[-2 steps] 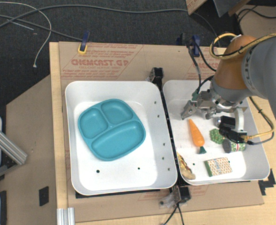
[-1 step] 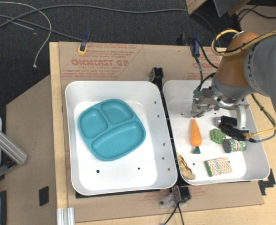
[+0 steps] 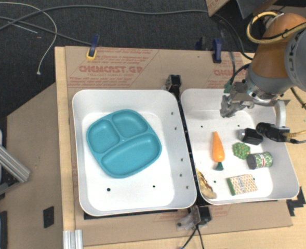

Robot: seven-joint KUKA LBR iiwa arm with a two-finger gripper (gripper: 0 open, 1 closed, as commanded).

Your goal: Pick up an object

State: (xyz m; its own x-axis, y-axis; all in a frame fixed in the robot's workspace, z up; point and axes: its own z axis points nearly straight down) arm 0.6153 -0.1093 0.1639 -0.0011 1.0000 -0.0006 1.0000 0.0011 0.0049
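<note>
White, shallow and set side by side, the two bins divide the bench: the left bin (image 3: 80, 139) holds a teal divided plate (image 3: 123, 142), and the right bin (image 3: 204, 100) holds the loose small items. The gripper (image 3: 229, 108) hangs from the grey and orange arm over the far part of the right bin, above bare floor, with nothing seen in its grasp; whether it is spread or pressed together cannot be told from this slant. The candidate objects lie nearer the viewer. An orange carrot (image 3: 217, 147) lies lengthwise just near of the gripper, its dark green tip toward the near edge. A green lump (image 3: 241, 150) sits just right of the carrot, and a small can (image 3: 260, 160) lies on its side beside that lump. A patterned packet (image 3: 241, 184) lies flat close to the near rim, and a tan scrap (image 3: 207, 187) rests in the near left corner against the wall. The step in hand appears to be the approach, with no object yet secured. The carrot is judged the likeliest target, being closest and standing clear of its neighbours. The next move would call for a short travel toward the near side, alignment across the carrot's narrow width, and a descent to the bin floor before closing.
</note>
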